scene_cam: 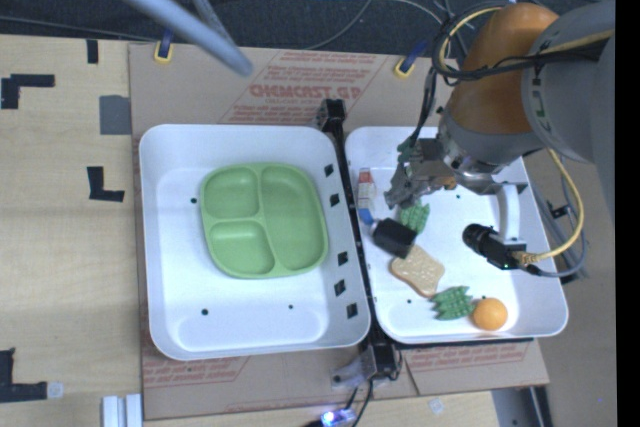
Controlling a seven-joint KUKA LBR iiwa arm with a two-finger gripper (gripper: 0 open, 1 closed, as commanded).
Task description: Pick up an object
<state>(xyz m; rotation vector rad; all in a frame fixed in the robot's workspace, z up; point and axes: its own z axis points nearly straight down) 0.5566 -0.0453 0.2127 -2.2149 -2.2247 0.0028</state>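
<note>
Red print on the cardboard (300, 90) is too blurred to read. At the hand's (408, 190) six o'clock lies a green leafy piece (413, 216); its grip cannot be told.

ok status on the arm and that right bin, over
Gripper low over right bin, above green leafy piece. Nothing seen held. Black block, toast slice, orange close by. Green tray in left bin.

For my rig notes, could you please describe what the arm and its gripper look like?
The arm is grey with a rounded orange band above the wrist. Thin yellow and dark cables loop around it. The gripper is dark grey metal, compact and blocky.
</note>
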